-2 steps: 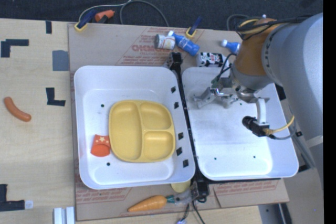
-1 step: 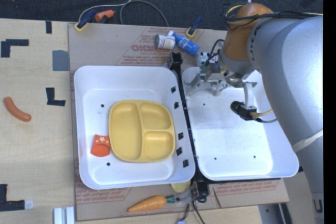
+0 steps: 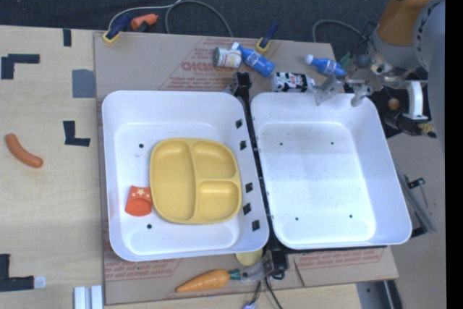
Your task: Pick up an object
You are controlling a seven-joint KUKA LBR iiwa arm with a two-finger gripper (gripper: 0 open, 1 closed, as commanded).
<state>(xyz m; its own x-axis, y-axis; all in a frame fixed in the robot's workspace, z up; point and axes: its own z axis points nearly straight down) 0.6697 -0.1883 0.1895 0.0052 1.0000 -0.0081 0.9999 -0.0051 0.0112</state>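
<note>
**My fingers at the far rim of the right bin**

My gripper [image 3: 338, 92] hangs over the far edge of the right bin [image 3: 376, 155]; my two fingers [image 3: 323, 92] stand spread apart with nothing between them; the arm [image 3: 412, 11] rises behind them, grey with its orange band.

Nearest to my fingers lies a small blue bottle [image 3: 324, 66], just beyond them on the cardboard [image 3: 181, 72]; I cannot tell whether it touches them. Just left of my fingers sits a black-and-white carton [image 3: 291, 82]; its print is too small to read. Further left lie a second blue bottle [image 3: 257, 61] and a white can [image 3: 228, 56], both on their sides.

Well to the left and nearer the camera, the left bin [image 3: 123, 112] holds a yellow divided plate [image 3: 194, 179], with an orange cup [image 3: 139, 202] touching its left edge. A carrot [image 3: 202, 280] lies beyond the bins' near edge; a sausage [image 3: 24, 151] lies far left on the bench [image 3: 43, 213].

Red lettering on the cardboard is partly hidden by the left bin; I cannot read it whole.
</note>
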